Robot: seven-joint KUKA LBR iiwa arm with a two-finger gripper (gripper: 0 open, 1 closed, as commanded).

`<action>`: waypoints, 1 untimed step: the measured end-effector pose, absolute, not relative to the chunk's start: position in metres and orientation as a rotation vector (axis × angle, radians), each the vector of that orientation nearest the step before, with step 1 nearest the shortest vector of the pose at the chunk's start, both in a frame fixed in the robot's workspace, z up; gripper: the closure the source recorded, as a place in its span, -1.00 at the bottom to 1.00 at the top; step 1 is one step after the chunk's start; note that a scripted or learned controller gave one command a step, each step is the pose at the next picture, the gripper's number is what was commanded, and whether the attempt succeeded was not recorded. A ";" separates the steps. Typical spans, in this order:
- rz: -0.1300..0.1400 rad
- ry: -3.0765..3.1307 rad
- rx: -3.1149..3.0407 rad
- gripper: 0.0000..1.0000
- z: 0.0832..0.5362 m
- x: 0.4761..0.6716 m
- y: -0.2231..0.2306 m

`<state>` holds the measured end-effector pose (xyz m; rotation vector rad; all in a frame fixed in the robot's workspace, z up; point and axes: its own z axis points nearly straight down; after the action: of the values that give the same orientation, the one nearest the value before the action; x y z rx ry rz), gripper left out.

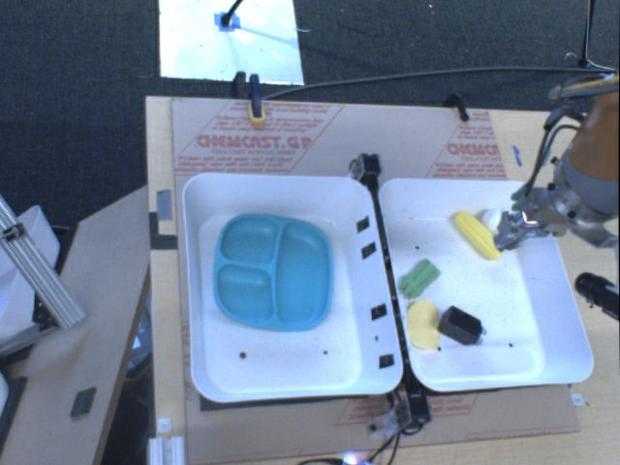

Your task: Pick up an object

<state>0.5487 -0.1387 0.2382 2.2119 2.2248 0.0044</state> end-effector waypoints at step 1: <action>0.003 2.230 2.211 1.00 0.233 0.554 -0.085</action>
<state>0.5541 -0.0849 0.2331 2.2110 2.2297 0.0031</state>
